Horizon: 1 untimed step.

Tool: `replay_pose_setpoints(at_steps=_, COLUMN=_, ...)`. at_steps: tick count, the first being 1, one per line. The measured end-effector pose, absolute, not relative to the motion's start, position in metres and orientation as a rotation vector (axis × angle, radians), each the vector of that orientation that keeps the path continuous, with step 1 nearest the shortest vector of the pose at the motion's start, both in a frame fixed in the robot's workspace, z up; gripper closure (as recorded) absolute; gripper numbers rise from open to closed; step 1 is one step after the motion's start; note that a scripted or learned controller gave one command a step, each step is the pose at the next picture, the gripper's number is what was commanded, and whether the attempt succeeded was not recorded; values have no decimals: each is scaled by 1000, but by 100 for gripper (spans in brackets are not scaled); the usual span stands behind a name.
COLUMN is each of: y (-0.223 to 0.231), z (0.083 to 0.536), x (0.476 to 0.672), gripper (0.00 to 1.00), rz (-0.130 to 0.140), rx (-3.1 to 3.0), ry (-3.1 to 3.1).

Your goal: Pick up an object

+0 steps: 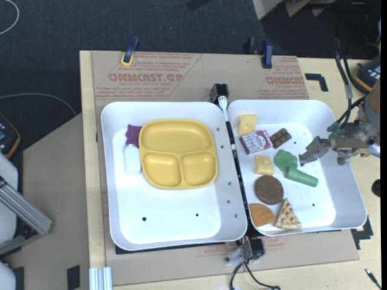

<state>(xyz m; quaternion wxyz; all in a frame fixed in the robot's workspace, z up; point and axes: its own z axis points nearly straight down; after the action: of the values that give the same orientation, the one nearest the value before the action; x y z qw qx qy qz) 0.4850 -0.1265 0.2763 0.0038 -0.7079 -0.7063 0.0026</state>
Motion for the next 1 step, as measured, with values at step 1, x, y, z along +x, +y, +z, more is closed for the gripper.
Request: replay_pose_setpoints(at_steps=1, y=-127, z=281, x=487, gripper=0, rz=-1, rx=-2222, ry=-2222)
